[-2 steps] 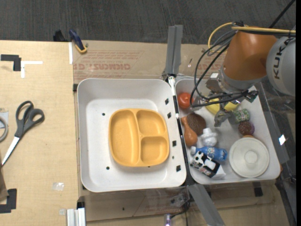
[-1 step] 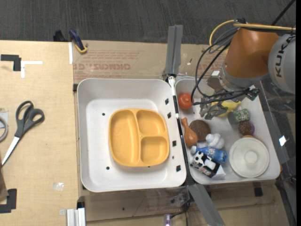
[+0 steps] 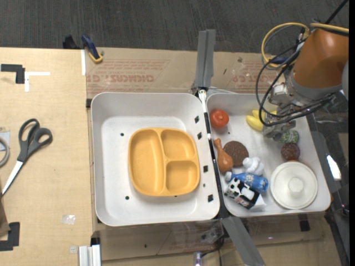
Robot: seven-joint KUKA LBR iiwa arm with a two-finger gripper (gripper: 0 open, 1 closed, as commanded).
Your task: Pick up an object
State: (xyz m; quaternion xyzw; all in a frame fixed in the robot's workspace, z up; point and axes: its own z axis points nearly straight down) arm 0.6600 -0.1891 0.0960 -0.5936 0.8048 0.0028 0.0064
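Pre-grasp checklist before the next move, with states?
1. Gripper over the right bin: ok.
2. Something held: cannot tell, wrist and cables hide it.
3. Targets in reach: ok; banana and tomato lie near the gripper.
4. Space around targets: not ok; brown disc, cow toy and white bowl crowd the bin.
5. Yellow tray sits flat in the left bin: ok.

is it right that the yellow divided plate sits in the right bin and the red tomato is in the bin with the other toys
Not quite. The camera view shows the yellow divided plate in the left bin, not the right one. The red tomato does lie in the right bin with the other toys.
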